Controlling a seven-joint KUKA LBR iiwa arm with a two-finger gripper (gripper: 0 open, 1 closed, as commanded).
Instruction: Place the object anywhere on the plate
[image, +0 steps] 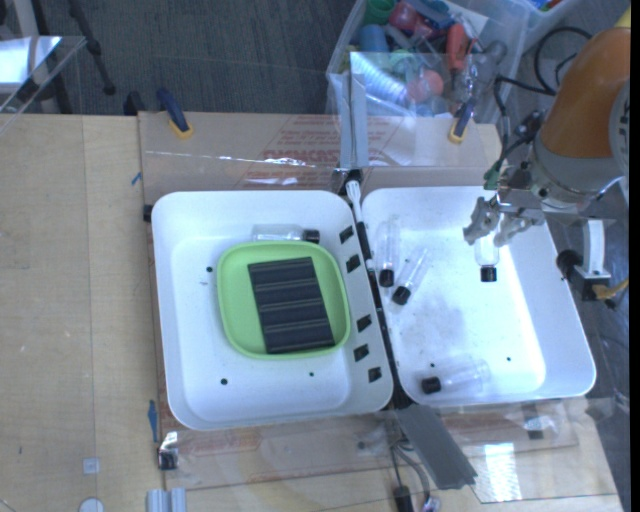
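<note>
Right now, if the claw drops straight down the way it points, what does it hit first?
Likely the bare floor of the right bin. The claw has a small black-capped clear vial hanging at its tip, which would touch first. Depth is unclear from this slant.

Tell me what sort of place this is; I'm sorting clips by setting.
Likely a robotics lab bench: a robot arm reaches over two white bins, one holding a green plate, with a clear box of assorted objects behind.
</note>
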